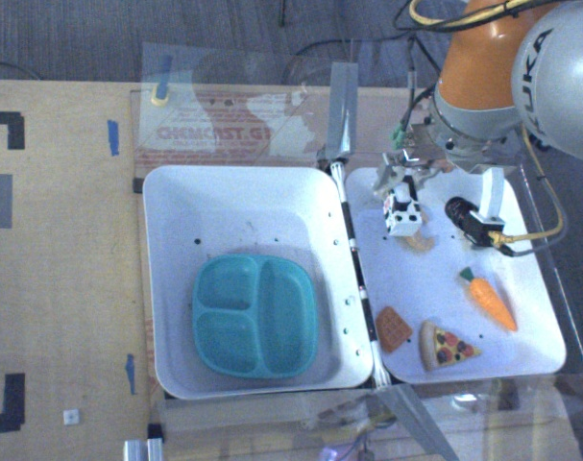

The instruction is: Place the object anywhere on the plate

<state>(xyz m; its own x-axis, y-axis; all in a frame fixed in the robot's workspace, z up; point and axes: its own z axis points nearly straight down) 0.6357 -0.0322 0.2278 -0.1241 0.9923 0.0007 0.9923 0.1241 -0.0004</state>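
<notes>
- Looking down from the fixed camera on two shallow white bins set side by side on the bench: left bin point(166, 257), right bin point(546, 339).
- Sitting in the left bin, toward its near side: a teal plate point(255, 315), divided into three compartments, lying flat.
- Reaching in from the upper right: the grey arm point(560, 65) with its orange band point(488, 51), wrist hanging over the far part of the right bin.
- Pointing down over the far left part of the right bin: the gripper point(403, 211), white and black at the tip, close to the divider between the bins.
- Apart or together? Cannot tell from this angle; nothing seen clamped in it.
- Lying just below the gripper's tip on the bin floor: a small pale piece point(420, 243), partly hidden; touching or not, impossible to say.
- Hanging beside the gripper, to its right: a black fitting point(467, 219) with a yellow cable point(536, 233) looping off it.
- Resting further right in the same bin: an orange toy carrot point(491, 301) with a green top, lying at a slant.
- Lying along the near edge of the right bin: a brown waffle square point(394, 327) by the divider, and just beside it a toy pizza slice point(446, 344).
- Every toy in the right bin, well apart from the plate in the left one.
</notes>
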